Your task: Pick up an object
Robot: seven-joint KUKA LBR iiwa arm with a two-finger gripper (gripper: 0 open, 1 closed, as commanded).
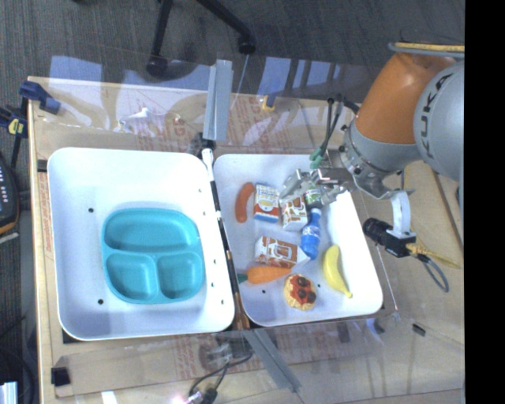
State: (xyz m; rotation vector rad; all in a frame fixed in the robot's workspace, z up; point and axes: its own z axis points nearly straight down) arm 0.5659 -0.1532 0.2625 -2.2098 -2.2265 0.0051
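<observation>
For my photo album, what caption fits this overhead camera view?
Robot claw hovers over toy food in the right bin; a blue tray sits in the left bin.

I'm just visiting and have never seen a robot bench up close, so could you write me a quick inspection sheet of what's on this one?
Surface: wooden bench bearing two white bins side by side, left bin and right bin.
Job's things: in the right bin, a banana, carrot, sausage, blue bottle, small cartons and a round pizza-like toy.
Clutter: a teal divided tray in the left bin.
Grippers: gripper low over the right bin's far side, above the cartons; finger state unclear.
Cables: wires near the wrist and at the bench's front edge.
Surroundings: dark carpet, chair base behind.
</observation>
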